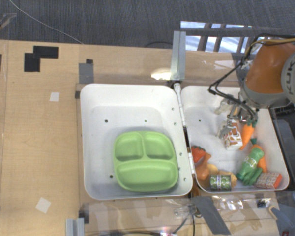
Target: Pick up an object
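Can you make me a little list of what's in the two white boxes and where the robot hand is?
left bin: green divided plate
right bin: small carton, carrot, green bottle, green can, red box, red and orange toy foods
end effector: over the right bin, just above the small carton
arm: reaches in from the right

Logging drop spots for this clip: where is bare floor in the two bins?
Left bin: bare strip behind the green plate. Right bin: bare back-left corner. Crowded along its front, from tomato and can to green bottle.
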You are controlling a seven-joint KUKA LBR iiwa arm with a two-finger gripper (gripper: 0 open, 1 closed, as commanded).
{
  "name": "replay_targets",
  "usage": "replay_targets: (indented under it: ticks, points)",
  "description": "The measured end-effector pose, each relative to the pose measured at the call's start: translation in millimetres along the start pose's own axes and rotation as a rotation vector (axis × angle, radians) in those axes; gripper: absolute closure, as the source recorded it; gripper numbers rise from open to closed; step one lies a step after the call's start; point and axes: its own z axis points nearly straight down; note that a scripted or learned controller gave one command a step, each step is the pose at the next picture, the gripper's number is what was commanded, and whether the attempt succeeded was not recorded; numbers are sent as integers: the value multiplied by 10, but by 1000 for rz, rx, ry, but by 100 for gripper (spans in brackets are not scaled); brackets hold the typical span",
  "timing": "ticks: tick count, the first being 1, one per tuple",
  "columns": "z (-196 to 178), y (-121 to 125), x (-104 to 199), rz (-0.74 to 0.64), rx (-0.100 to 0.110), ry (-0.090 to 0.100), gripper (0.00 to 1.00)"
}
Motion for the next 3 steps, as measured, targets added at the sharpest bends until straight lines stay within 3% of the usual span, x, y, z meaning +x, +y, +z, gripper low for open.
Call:
replay_targets:
  ticks: [1, 2, 3]
  points:
    - [37, -13, 850, 6, -1, -9, 0]
    - [-354, 30, -25, -42, -1, -13, 0]
    - [43, -262, 700, 16, -1, -12, 0]
